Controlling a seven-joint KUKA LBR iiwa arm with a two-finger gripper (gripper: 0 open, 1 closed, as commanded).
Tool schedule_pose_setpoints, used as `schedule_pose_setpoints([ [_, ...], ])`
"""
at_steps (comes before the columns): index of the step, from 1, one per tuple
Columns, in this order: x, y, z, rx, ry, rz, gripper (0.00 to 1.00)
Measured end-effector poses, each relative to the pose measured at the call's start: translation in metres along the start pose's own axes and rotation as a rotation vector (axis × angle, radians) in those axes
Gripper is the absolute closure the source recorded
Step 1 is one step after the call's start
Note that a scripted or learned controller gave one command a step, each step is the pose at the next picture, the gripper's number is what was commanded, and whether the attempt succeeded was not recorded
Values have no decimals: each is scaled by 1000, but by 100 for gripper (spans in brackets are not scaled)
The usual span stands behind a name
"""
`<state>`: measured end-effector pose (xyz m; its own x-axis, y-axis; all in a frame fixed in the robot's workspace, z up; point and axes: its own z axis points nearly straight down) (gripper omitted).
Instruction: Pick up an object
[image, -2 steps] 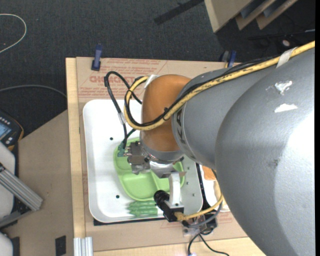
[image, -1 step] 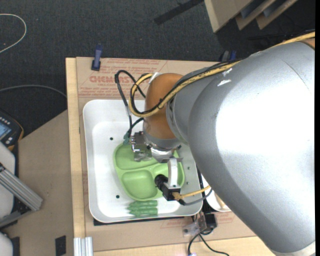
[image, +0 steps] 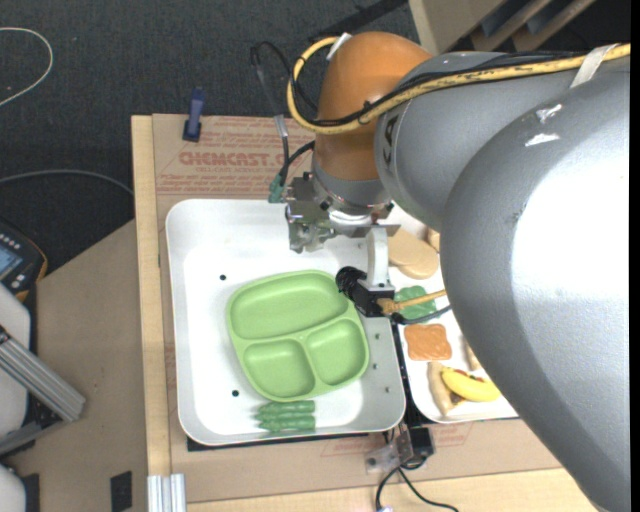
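The gripper (image: 312, 232) hangs over the rear of the left bin (image: 190, 300), its fingers' state impossible to tell; candidate objects are the green divided plate (image: 295, 335) and green ridged piece (image: 285, 415). A sound descent should centre on one object; open floor lies rearward, the walls crowd the ridged piece.

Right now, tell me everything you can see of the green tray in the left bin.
The tray is a pale green divided plate, seemingly plastic, with rounded corners and three compartments: one large toward the far side, two smaller toward the near side. All three look bare. It lies flat and turned at a slant on the left bin floor, right of centre. A green ridged piece lies just beyond its near edge.
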<state>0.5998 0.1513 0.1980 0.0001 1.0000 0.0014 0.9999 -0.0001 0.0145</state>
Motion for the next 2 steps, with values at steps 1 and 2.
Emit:
schedule_pose_setpoints([
  [1, 68, -35, -87, 6, 5, -9, 100],
  [2, 45, -91, 87, -8, 3, 0, 100],
])
